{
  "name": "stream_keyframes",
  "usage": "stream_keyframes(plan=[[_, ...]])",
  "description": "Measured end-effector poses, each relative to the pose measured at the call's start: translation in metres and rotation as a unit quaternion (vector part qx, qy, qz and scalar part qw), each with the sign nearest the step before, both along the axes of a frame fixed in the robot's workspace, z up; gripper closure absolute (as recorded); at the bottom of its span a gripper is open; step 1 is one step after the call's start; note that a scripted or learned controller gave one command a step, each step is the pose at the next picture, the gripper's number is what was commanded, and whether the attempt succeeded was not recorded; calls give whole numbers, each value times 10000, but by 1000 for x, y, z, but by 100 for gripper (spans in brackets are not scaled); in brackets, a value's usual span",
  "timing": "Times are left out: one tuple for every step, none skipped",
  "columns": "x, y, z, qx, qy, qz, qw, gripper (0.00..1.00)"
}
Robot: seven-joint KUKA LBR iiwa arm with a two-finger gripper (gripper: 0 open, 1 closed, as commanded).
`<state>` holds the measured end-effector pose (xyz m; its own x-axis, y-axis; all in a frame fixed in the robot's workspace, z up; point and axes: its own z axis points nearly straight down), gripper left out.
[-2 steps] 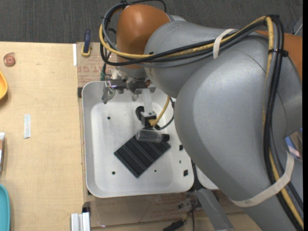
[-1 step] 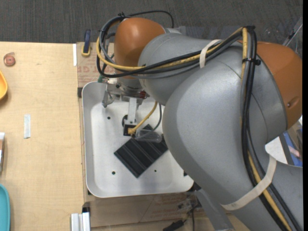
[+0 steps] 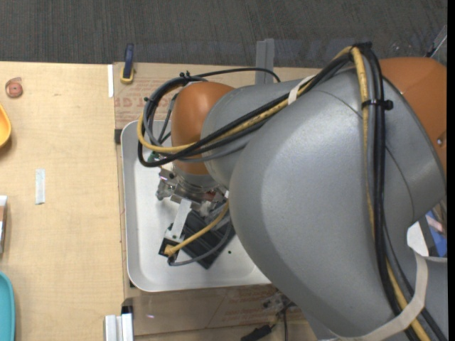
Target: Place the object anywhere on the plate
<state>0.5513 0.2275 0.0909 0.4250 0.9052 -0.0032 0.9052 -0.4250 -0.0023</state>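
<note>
Reaching down into the white bin (image 3: pixel 142 251) with the hand (image 3: pixel 186 195), covering it from above with the arm (image 3: pixel 320 190); not managing to tell whether wide, narrow or holding anything. Judging the placing as unconfirmed, likely still to do. Failing to tell where object and plate are lying, perhaps straight beneath the hand.

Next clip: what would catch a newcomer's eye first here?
The grey arm looms over centre and right, its orange band above the white bin, yellow and black cables looping around it. At the left edge of the wooden bench, an orange thing and a teal one peek in.
</note>
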Motion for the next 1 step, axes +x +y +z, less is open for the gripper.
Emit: stream_keyframes(plan=[[-10,0,159,0,0,1727,9850,0]])
